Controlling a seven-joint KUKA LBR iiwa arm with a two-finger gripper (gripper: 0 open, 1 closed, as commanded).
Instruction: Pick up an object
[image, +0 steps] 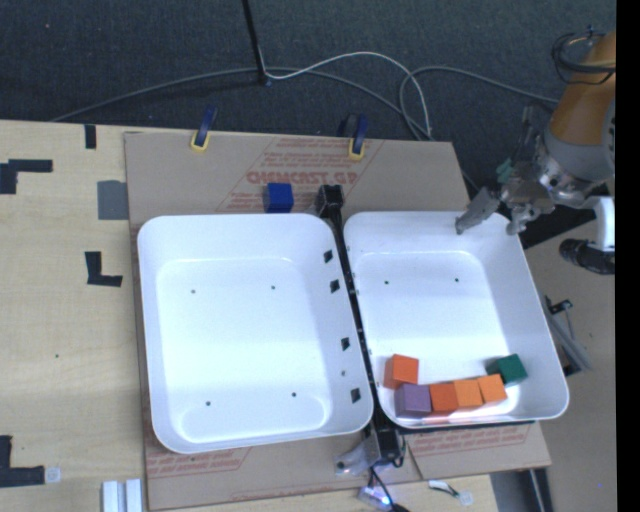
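Observation:
Several small blocks lie along the near edge of the right bin (470, 232): an orange block (402, 369), a purple block (412, 399), two more orange blocks (467, 391) and a green block (509, 369). My gripper (494, 216) hangs over the right bin's far right corner, well away from the blocks. Its fingers are spread and nothing is between them.
The left bin (160, 300) stands beside the right one, joined by black clips. A blue block (279, 196) sits on the cardboard behind the left bin. Cables run across the dark floor at the back.

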